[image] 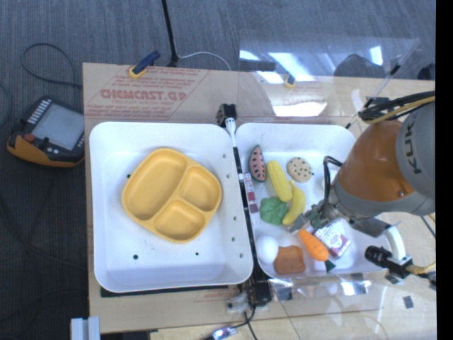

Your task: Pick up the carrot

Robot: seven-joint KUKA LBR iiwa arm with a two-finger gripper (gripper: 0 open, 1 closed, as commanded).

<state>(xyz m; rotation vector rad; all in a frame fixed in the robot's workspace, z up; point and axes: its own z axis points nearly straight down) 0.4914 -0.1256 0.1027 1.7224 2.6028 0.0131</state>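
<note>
Cardboard [156, 94] reads "CHEMCAST GP"; fingers [316, 225] above carrot [313, 245], their opening impossible to tell.

Bench [141, 94], cardboard-topped, w/ two white bins side by side: left bin [106, 211], right bin [333, 137].

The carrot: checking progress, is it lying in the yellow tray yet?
No, the carrot lies in the right bin, while the yellow tray sits in the left bin.

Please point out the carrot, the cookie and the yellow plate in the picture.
carrot [313, 244]: camera view, middle of its orange body.
cookie [299, 168]: camera view, centre of its top face.
yellow plate [150, 190]: camera view, floor of its largest compartment.
</note>
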